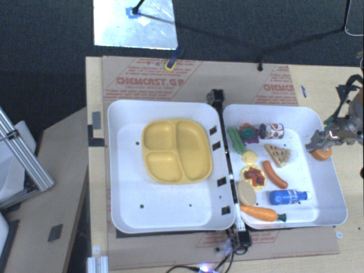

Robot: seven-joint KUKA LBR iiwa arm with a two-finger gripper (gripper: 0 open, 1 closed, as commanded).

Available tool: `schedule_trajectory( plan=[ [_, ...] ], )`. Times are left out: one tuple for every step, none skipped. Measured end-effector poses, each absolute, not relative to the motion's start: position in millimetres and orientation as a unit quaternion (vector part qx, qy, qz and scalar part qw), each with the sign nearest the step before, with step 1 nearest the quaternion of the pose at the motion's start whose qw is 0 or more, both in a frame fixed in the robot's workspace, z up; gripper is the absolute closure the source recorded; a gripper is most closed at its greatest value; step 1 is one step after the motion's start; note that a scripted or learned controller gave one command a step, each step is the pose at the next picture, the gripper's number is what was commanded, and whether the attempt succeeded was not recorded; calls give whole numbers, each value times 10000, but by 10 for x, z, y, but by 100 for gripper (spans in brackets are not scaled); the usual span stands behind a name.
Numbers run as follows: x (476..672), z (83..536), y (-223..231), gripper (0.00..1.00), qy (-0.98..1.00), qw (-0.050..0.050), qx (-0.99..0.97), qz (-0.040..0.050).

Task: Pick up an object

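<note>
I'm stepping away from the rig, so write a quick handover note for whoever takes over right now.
Gripper: at the right bin's right rim, above an orange item; grip state unclear.
Right bin: can, waffle piece, sausage, blue bottle, carrot and other toy food.
Left bin: yellow divided plate.
Done: no pick confirmed.
Left: grasp and lift one object.
</note>
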State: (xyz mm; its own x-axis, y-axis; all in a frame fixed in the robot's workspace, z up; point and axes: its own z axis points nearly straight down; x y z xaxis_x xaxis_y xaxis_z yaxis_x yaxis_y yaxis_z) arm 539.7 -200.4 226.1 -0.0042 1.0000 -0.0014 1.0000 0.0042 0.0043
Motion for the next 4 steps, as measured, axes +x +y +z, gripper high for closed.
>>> schedule_trajectory(
  plan=[
    [5656, 2354, -1571, 100, 7104, 15, 7038, 16],
    [5983, 2223, -1141, 100, 7105, 11, 7037, 16],
    [6312, 2138, -702, 100, 7104, 12, 7038, 18],
    [6593, 2341, -250, 100, 7107, 14, 7035, 28]
  ],
)
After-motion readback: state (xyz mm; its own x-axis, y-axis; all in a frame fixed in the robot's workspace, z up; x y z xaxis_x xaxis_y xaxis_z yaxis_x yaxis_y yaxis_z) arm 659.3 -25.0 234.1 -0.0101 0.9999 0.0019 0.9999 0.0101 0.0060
